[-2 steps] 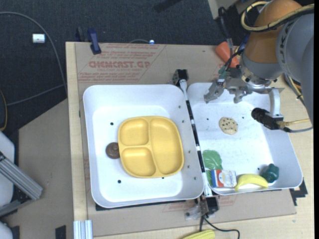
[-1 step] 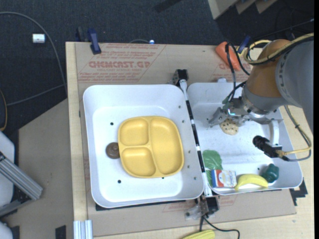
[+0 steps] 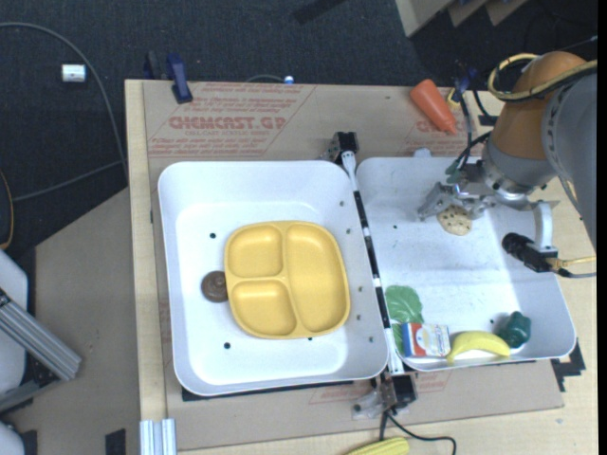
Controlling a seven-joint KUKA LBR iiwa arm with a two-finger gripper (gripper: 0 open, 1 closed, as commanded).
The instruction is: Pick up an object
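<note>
Your gripper (image 3: 453, 207) is hovering over the cookie (image 3: 456, 222) in the upper part of the right bin (image 3: 417, 254), fingers splayed wide and gripping nothing, presumably lining up a grab.

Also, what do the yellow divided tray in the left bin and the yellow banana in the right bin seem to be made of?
The yellow divided tray looks like moulded plastic, matte: even colour, rounded compartments. The yellow banana is probably a plastic toy, as its skin looks smooth and uniform, but real fruit cannot be ruled out.
</note>
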